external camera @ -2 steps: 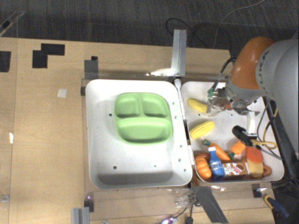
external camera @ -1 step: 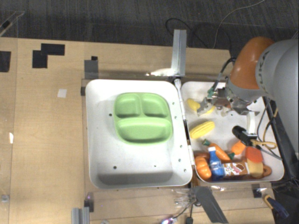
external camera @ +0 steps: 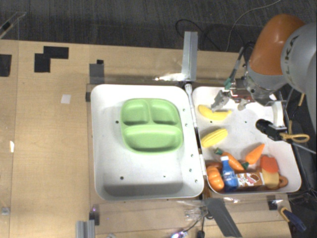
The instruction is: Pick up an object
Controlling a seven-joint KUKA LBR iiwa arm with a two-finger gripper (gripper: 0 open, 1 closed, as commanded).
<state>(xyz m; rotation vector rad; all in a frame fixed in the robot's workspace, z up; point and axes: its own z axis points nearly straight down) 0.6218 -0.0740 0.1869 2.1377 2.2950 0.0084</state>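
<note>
My gripper hangs over the back of the right bin, open, with nothing between its fingers. Its left fingertip is just above the right end of a yellow banana that lies against the bin's back left side. A yellow corn cob lies a little nearer, close to the left wall. An orange carrot rests mid-bin. Along the front lie an orange fruit, a blue bottle, a brown bottle and an orange block.
The left bin holds a green divided plate. A grey post stands behind the wall between the bins. A black part with a yellow cable hangs off the arm over the right bin's right side.
</note>
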